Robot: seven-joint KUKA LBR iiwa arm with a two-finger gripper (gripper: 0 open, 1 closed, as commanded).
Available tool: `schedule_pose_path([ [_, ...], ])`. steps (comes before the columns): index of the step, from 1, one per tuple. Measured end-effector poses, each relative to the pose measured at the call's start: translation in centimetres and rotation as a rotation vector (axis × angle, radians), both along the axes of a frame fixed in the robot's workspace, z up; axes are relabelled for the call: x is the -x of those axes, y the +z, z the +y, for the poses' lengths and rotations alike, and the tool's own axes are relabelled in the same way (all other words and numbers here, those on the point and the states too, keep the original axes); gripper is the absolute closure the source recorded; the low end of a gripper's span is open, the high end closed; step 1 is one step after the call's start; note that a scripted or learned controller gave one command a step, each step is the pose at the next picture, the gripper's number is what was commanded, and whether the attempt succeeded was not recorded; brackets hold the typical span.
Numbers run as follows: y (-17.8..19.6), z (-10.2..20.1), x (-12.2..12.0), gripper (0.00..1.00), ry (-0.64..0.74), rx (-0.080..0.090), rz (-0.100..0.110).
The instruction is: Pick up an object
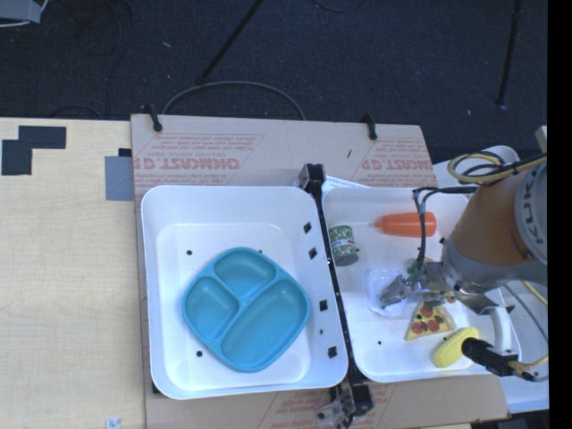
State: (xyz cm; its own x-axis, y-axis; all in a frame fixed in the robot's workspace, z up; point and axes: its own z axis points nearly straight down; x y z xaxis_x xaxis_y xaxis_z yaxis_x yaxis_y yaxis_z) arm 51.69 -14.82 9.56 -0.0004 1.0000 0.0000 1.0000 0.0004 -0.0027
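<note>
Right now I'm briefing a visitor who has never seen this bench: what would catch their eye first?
The blue divided plate lying alone in the left bin stands out most. In the right bin, an orange toy carrot lies near the far wall, and the gripper hangs over the middle, beside a pizza slice.

**Two bins, five loose things**

Two shallow white bins are sitting side by side: the left bin point(147, 239) and the right bin point(375, 357). The left one is holding a single thing, one blue plate point(246, 309), which is showing three compartments. The right one is holding four things, one of each kind: one small green can point(342, 244), one orange carrot point(407, 224), one pizza slice point(429, 322) and one yellow item point(451, 349) with a black end. That is making five loose things across both bins.
</note>
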Motion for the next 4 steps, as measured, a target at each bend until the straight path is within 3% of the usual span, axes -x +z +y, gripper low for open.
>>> schedule_pose_path([
  [1,-0.4,-0.2,-0.1,0.0,-0.005,0.003,-0.005],
  [2,0.8,-0.3,-0.4,1.0,-0.008,0.005,-0.013],
  [4,10.4,1.0,-1.5,1.0,0.001,0.0,-0.004],
])
